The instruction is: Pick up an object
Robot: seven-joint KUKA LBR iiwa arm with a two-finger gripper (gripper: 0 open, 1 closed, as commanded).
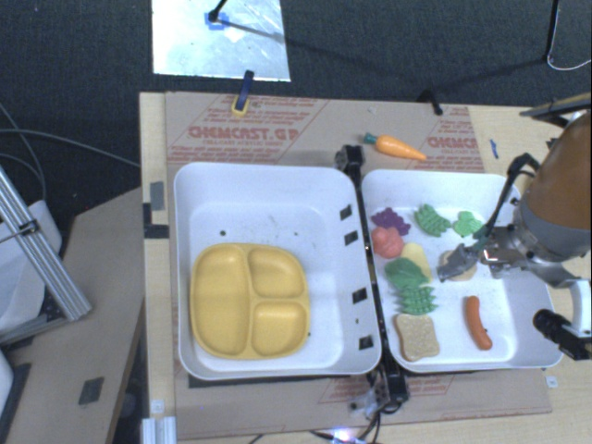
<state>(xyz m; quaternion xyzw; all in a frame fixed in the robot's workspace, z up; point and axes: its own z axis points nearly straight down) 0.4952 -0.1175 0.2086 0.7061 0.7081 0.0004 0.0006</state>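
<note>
Low over right bin (444,357), jaws (456,265) beside toy foods.

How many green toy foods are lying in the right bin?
4: green pieces at top centre, beside it rightward, mid-left, just below. The end effector may hide more.

The bench (305,123) is covered by a printed cardboard sheet. Two white bins sit on it, touching: the right bin (527,350) lies under the gripper (455,266), the left bin (268,188) just beyond its fingertips. A toy carrot (396,146) rests on the cardboard past the right bin's far rim; farther off lies what may be a blue-and-yellow clip (242,95).
</note>
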